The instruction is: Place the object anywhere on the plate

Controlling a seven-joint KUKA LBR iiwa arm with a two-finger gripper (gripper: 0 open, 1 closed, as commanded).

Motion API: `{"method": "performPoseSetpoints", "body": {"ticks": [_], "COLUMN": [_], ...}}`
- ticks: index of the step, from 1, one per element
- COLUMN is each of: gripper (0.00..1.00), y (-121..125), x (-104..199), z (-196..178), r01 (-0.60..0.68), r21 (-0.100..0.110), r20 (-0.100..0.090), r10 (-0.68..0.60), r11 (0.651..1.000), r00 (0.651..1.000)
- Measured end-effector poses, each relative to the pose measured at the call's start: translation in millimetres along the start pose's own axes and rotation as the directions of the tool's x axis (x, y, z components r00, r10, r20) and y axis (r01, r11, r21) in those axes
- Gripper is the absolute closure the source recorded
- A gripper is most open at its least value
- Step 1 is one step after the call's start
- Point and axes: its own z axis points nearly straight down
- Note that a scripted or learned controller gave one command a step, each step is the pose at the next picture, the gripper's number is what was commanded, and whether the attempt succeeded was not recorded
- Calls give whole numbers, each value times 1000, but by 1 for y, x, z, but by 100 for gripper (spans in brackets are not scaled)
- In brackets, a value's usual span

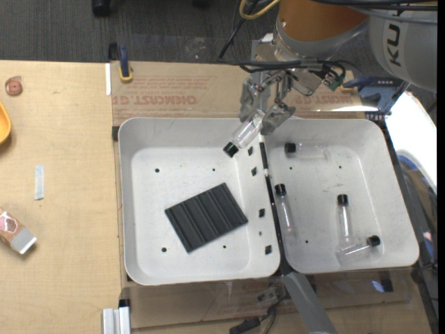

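Now the gripper (261, 120) is hanging over the back rim between the two bins, clenching a clear vial with a black cap (240, 139). The vial is tilting above the left bin (139, 186), well apart from the dark ribbed plate (206, 216).

The scene is evenly and brightly lit from overhead. The two shallow white plastic bins (201, 273) are rendered close to overexposed, with detail of their floors washed out. A strong patch of glare is seen beyond the right bin's far right corner. Only soft, faint shadows are cast beneath the dark ribbed rectangular plate (206, 216). The clear tubes (345, 218) are barely distinguished against the white. Mild softness is noticed throughout; the floor at the top is left dim.
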Motion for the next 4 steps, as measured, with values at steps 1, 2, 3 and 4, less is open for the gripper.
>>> {"method": "performPoseSetpoints", "body": {"ticks": [1, 2, 3, 4], "gripper": [100, 100, 100, 100], "y": [30, -30, 15, 32], "x": [38, 65, 95, 45], "z": [7, 45, 59, 27], "r01": [337, 651, 841, 596], "r21": [0, -1, -3, 1], "r20": [0, 1, 1, 1], "r10": [-337, -651, -841, -596], "r11": [942, 759, 541, 803], "r00": [942, 759, 541, 803]}}
